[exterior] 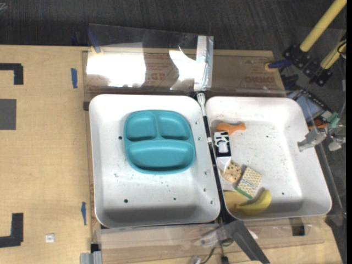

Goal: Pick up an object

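Curved yellow banana (254, 201), smooth-skinned.

A dark grey carpet (165, 4) with a fine ribbed weave runs across the top. Below it lies the counter (44, 147), a tan board surface marked with black corner brackets (14, 73) and short strips of blue tape (73, 77). A clear plastic sheet (148, 62) stands at the far edge, catching a bright white glare from overhead light. At the upper right, yellow poles (329, 15) slant over the carpet, fixed in black clamps (305, 59).
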